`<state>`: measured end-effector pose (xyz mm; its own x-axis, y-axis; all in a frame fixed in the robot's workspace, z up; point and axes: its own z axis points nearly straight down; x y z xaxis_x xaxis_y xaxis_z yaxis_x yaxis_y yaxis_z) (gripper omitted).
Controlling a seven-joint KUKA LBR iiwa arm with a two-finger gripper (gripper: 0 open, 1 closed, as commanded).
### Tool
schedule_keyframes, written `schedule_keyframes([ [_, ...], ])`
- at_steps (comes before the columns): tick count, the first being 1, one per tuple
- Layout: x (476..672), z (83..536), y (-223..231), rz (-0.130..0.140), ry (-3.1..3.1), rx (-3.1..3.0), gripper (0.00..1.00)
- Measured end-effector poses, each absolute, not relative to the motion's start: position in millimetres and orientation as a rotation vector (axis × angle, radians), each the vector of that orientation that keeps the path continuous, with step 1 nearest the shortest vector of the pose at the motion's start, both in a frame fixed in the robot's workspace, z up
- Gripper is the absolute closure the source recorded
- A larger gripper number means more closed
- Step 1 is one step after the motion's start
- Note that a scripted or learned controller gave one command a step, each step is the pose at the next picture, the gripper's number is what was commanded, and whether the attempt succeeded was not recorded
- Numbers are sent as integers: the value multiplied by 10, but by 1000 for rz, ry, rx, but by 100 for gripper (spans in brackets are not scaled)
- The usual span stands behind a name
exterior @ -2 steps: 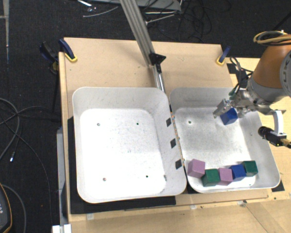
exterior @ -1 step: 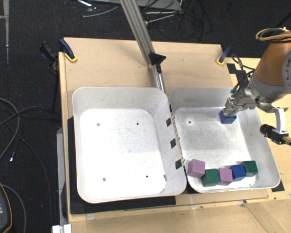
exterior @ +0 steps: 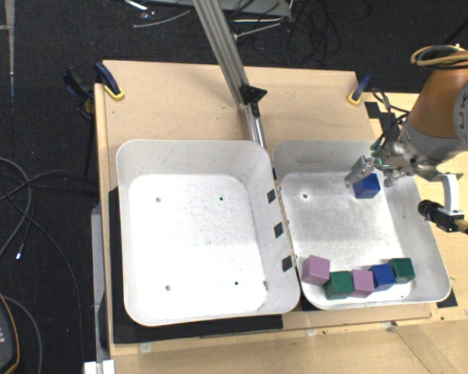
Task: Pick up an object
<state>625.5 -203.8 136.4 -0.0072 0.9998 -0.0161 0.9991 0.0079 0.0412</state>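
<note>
My gripper [exterior: 364,174] hangs over the upper right part of the right bin [exterior: 320,153], reaching in from the right. A small blue cube [exterior: 366,187] sits between its fingertips, and the fingers are shut on it. Along the bin's front edge lies a row of cubes: a purple one [exterior: 316,269], a dark green one [exterior: 340,284], a second purple one [exterior: 363,280], a blue one [exterior: 383,275] and another green one [exterior: 403,269].
The left bin [exterior: 140,162] lies beside the right one, with a raised divider between them. A metal pole [exterior: 222,45] slants down to the bench's back edge. Clamps [exterior: 109,82] grip the bench's far corners.
</note>
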Motion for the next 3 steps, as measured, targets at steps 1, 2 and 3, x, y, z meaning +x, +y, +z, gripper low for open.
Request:
schedule_keyframes([
  [1, 6459, 932, -2084, 1, 2224, 2216, 0],
  [2, 6462, 1061, -2082, 2, 2223, 2213, 100],
  [3, 6135, 1000, -1800, 6, 2215, 2214, 100],
])
